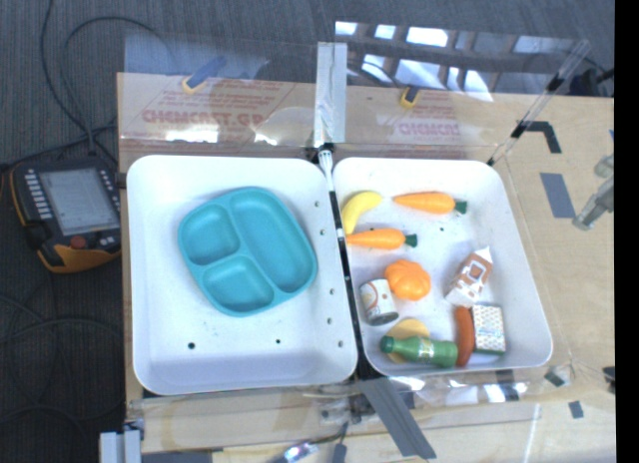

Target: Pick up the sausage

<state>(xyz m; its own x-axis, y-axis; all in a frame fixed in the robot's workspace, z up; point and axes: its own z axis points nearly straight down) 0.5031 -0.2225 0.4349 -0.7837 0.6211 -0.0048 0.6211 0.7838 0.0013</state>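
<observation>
Sausage (463, 330) hemmed in: checkered box (488, 328) touching its right, green bottle (420, 351) at its lower end, carton (469, 278) just above. Open white floor between carton and upper carrot (426, 203) gives me room.

Small reddish-orange sausage (464, 333), smooth and slightly curved. Lies flat, running roughly front to back, near the front right corner of the right-hand bin (519, 251). Wedged between a green bottle (419, 350) and a small patterned box (488, 328), touching both.

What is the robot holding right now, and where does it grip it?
Nothing is held. The sausage lies in the right bin, untouched, beside a small carton.
</observation>
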